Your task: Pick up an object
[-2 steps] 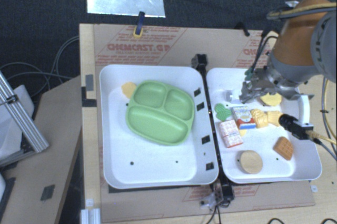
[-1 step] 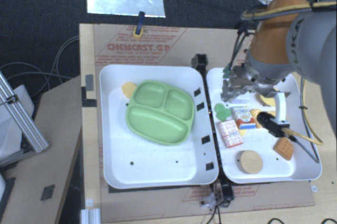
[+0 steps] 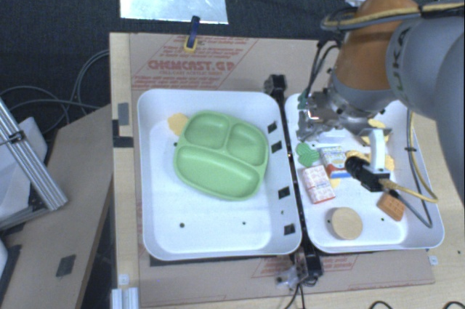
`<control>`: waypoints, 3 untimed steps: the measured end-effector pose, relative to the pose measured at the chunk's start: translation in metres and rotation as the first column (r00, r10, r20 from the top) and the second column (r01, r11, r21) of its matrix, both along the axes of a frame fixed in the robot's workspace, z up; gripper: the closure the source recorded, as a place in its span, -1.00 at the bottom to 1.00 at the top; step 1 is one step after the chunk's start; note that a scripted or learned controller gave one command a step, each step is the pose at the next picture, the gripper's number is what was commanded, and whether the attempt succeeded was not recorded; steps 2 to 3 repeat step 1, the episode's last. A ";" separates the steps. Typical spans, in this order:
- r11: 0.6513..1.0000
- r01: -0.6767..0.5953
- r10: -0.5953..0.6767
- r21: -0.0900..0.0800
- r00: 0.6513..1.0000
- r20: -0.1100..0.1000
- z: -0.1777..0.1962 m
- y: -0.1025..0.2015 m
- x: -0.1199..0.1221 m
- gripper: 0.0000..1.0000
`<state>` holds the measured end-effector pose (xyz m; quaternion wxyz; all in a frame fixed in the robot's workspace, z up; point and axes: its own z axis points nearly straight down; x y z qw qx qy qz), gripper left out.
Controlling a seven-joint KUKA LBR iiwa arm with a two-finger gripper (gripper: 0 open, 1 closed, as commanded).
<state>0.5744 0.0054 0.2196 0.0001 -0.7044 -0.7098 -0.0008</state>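
My gripper hangs low over the far left part of the right bin, under the grey arm with its orange band. Just in front of it lie a small green piece and a white and red carton. A second red and white patterned box sits a little nearer the camera. A round tan disc lies at the bin's front, and a brown block is to its right. Nothing can be seen held in the gripper.
The left bin holds a green divided plate with a yellow piece poking out at its far left corner. Small yellow bits lie behind the arm in the right bin. A black-clipped divider separates the bins.
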 end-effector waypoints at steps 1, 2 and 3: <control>1.000 0.001 -0.001 -0.001 1.000 0.002 0.015 -0.002 0.011 1.00; 1.000 0.001 -0.001 -0.001 1.000 0.002 0.015 -0.002 0.011 1.00; 1.000 0.001 -0.001 -0.001 1.000 0.002 0.015 -0.002 0.011 1.00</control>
